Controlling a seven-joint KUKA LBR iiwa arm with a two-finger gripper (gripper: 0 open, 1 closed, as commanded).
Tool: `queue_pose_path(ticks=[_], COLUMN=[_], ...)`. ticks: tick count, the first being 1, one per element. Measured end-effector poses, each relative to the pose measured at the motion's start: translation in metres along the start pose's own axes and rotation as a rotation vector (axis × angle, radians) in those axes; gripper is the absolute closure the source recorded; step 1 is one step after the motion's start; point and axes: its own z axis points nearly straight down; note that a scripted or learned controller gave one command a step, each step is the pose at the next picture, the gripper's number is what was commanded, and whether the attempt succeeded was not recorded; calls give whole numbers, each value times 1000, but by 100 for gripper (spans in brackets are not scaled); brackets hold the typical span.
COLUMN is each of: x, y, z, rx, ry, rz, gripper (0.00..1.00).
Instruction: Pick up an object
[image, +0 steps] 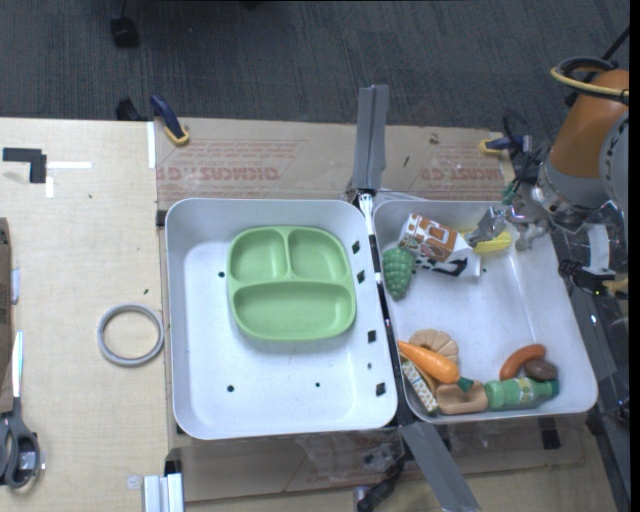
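Note:
My gripper (503, 222) hangs low over the far right corner of the right bin (500, 320), at the end of the grey arm with its orange band (583, 135). Right under it lies a small yellow object (492, 241), touching or nearly touching the gripper. To its left rests a white and orange carton (432, 240), and beside that a green bumpy toy (398, 270). Along the bin's near edge lie a carrot (428, 362), a bread piece (437, 343), a red sausage (522, 358) and a green bottle (520, 392).
The left bin (200, 380) holds a green divided plate (292, 282). A metal divider (370, 140) runs between the bins. On the bench to the left lie a tape ring (130, 333) and scissors (18, 445). Bare bin floor shows mid right bin.

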Motion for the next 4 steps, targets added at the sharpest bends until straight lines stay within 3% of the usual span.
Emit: queue_pose_path(ticks=[1,2,3,4], x=[-2,4,2,55], y=[-4,-6,-7,-51], z=[-39,13,5,-108], rx=[3,11,16,6], ry=[-8,-1,-5,-6], rz=[-164,-154,-154,-92], gripper=[0,0,100,100])
